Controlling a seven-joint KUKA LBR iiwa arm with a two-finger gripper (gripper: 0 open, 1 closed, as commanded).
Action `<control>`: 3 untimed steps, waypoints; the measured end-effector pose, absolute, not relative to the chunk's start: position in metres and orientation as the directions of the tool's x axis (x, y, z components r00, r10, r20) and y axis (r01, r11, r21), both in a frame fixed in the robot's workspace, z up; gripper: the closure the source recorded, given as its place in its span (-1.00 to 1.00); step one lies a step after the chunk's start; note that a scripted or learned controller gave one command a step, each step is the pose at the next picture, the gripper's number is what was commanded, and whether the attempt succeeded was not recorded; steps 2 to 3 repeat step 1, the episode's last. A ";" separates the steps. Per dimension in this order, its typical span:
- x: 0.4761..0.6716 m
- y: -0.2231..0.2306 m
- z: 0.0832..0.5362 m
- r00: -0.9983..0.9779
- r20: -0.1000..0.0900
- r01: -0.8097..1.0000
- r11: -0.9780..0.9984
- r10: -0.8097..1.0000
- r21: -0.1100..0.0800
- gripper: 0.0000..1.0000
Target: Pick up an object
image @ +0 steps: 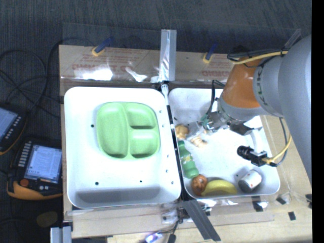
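1. You have two white bins side by side on the desk: the left bin carries a green divided tray, and the right bin holds the loose objects.
2. Your arm reaches in from the right, with its orange band above the wrist, and the end effector sits low over the upper middle of the right bin.
3. You cannot tell from this view how the end effector is set; its tip is too small and cluttered to read.
4. Just beside the tip lies a small pale tan object, with a rounder tan piece near the bin's left wall.
5. Along that wall you see a green bottle, lying lengthwise.
6. At the near edge rest a reddish apple touching a yellow banana, and a grey cylinder to their right.
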State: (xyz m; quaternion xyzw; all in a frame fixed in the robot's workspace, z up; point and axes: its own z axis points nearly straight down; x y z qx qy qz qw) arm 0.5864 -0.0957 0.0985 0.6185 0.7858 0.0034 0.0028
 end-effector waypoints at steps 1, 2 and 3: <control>0.620 -0.014 0.183 -0.259 -0.001 0.966 0.259 0.966 -0.002 1.00; 0.620 -0.014 0.183 -0.259 -0.001 0.966 0.259 0.966 -0.002 1.00; 0.620 -0.014 0.183 -0.259 -0.001 0.966 0.259 0.966 -0.002 1.00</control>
